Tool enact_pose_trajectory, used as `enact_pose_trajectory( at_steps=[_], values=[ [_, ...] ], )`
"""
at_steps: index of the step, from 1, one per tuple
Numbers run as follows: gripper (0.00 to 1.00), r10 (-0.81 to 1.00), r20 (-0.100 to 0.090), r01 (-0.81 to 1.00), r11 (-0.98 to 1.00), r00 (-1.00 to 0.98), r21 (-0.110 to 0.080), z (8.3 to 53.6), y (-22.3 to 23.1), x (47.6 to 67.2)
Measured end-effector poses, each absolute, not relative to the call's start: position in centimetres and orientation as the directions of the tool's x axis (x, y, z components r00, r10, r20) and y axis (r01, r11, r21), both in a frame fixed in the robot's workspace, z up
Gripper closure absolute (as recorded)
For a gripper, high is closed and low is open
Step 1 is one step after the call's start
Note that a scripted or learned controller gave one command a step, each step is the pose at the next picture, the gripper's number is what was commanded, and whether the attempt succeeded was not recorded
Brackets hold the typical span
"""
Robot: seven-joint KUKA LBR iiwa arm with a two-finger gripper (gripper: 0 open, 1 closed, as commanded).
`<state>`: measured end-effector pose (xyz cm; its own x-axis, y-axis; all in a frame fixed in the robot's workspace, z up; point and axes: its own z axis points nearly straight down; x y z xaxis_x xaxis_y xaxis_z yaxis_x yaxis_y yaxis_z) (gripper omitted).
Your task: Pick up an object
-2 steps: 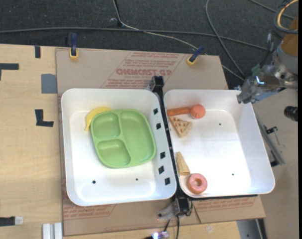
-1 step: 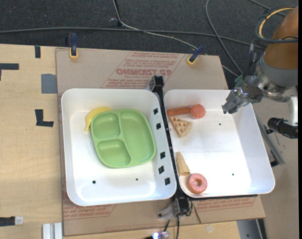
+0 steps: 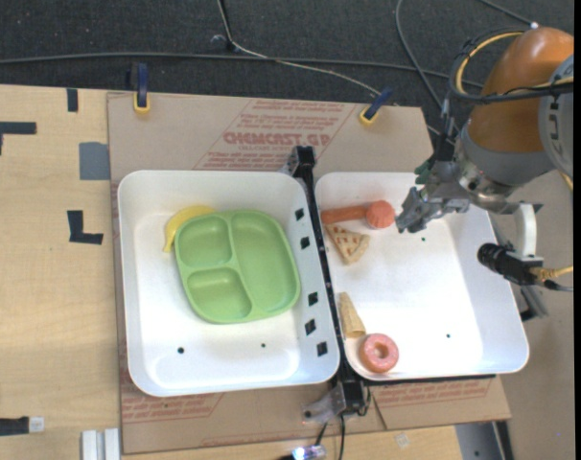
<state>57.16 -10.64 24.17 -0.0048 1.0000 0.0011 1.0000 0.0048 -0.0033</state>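
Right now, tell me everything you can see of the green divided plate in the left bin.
The green divided plate is light green, looks like plastic, and has rounded corners and three compartments: a tall one on its right, two smaller ones stacked on its left. It lies flat, face up, slightly turned, in the upper middle of the left bin. A yellow object pokes out from under its upper left edge. The gripper is away over the right bin.

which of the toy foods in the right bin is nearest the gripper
The orange carrot-like piece at the right bin's top left: its round end lies just left of the gripper. The waffle wedge lies lower, the cone and pink donut near the bottom edge.
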Motion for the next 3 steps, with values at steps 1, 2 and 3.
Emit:
enact_pose_trajectory(
  at_steps=[1,2,3],
  values=[
    [1.0,1.0,0.001,1.0,0.005,-0.005,-0.003,24.0,-6.5,55.4],
    [1.0,1.0,0.001,1.0,0.005,-0.005,-0.004,22.5,-1.6,54.0],
    [1.0,1.0,0.001,1.0,0.007,-0.007,-0.003,22.0,4.6,52.7]
  ],
)
